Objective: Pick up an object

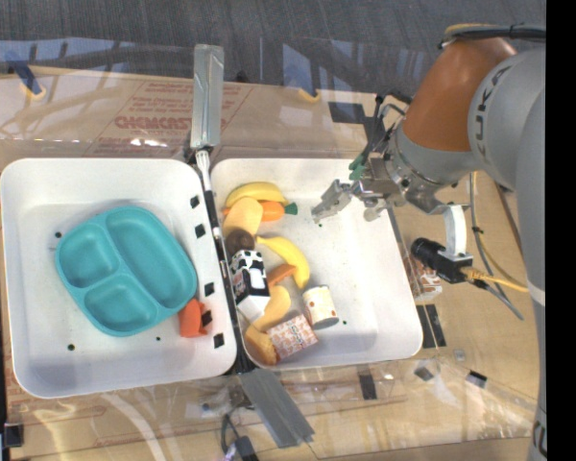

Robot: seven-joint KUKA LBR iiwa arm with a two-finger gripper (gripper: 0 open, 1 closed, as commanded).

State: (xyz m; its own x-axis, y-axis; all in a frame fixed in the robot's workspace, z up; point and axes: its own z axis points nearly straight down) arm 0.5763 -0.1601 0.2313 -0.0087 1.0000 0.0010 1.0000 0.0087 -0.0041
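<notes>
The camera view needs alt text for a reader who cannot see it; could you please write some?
A grey arm's end effector hovers over the right bin, near a pile of bananas and small packages along that bin's left side. The left bin holds a teal divided tray and a small orange item.

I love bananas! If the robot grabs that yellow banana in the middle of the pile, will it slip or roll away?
The banana is curved and smooth, so it could slip from the fingers. It probably won't roll far; toys crowd it in the right bin.
</notes>
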